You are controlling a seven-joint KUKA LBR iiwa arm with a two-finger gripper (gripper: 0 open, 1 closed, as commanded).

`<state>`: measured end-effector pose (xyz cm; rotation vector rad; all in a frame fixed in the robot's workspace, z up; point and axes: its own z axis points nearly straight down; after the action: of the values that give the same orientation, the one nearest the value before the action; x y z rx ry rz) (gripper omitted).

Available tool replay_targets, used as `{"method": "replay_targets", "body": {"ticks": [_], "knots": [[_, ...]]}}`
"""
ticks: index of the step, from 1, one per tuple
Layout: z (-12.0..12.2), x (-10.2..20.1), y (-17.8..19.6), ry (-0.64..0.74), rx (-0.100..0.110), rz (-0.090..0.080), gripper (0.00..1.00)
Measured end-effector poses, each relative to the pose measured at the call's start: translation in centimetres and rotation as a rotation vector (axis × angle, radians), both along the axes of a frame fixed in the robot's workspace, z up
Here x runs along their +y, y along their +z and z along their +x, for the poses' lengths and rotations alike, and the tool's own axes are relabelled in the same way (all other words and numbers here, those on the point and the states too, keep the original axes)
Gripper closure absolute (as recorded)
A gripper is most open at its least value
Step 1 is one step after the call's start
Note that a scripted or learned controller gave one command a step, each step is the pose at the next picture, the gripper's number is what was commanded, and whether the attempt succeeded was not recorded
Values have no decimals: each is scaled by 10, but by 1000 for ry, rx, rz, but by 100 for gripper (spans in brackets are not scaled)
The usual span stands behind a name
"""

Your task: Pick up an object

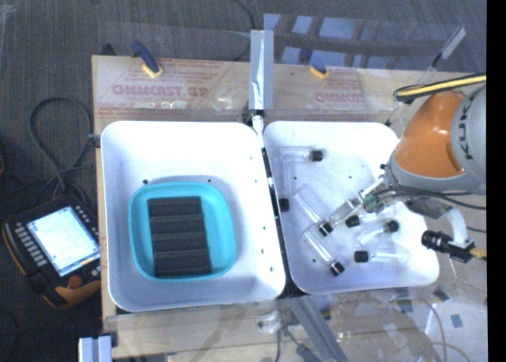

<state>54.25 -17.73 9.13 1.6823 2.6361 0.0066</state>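
Several clear vials with black caps lie scattered in the right white bin (411, 277). One vial (299, 155) lies near the bin's back left, and another vial (321, 255) lies near the front. My gripper (370, 199) is down low in this bin's right half, below the orange wrist band (423, 143). Its tip sits right at one end of a slanted vial (340, 214), and a further vial (378, 231) lies just in front of it. I cannot tell whether anything is held.
The left white bin (118, 147) holds a teal tray (141, 230) with a black ribbed insert (178, 235). A ridge between the two bins (269, 194) runs front to back. A black cap (284, 205) lies loose by that ridge. A handheld pendant (55, 246) rests off the bench at left.
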Motion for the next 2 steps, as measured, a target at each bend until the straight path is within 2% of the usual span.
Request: {"method": "replay_targets", "body": {"ticks": [1, 2], "knots": [[3, 1, 11, 0, -8, 1, 100], [2, 1, 11, 0, -7, 1, 0]]}}
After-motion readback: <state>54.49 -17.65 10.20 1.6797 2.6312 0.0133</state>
